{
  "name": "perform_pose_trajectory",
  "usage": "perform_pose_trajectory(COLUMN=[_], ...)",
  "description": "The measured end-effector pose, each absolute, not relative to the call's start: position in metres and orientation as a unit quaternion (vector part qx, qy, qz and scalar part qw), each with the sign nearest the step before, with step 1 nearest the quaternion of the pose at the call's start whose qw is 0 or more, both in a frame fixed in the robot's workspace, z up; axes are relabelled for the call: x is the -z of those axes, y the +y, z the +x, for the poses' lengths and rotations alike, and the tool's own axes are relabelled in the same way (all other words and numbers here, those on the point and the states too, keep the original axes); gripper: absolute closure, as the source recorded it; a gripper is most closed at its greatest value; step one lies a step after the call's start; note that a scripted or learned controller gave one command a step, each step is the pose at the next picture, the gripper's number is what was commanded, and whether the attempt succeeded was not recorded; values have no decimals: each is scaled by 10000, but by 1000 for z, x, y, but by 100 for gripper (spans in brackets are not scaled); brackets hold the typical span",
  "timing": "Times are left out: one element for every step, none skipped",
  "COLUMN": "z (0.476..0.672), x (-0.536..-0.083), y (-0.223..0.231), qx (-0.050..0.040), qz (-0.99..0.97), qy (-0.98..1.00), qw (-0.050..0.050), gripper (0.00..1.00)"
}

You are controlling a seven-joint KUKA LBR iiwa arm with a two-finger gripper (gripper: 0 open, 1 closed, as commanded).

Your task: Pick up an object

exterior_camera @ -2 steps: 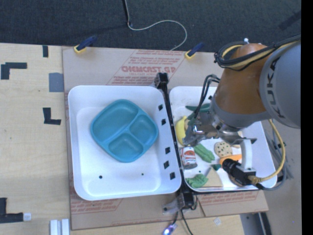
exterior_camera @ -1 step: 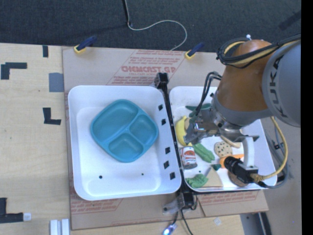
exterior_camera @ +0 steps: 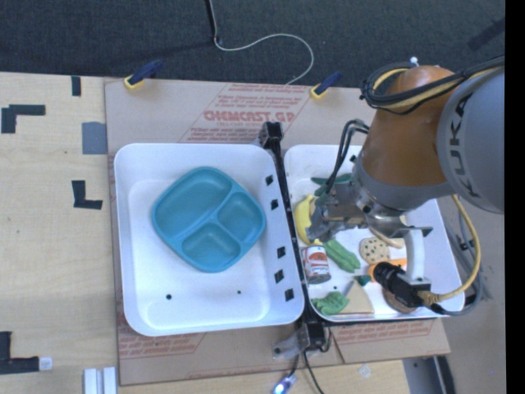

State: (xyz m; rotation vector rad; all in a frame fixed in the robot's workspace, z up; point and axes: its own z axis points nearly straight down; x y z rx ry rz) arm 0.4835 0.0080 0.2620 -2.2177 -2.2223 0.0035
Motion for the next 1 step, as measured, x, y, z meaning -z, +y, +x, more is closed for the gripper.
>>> perform_pose_trajectory(z=[484], x=[-285], y=[29], qx=[-2], qz=[-7057], qy=[-7085], qw=[5], gripper=[100])
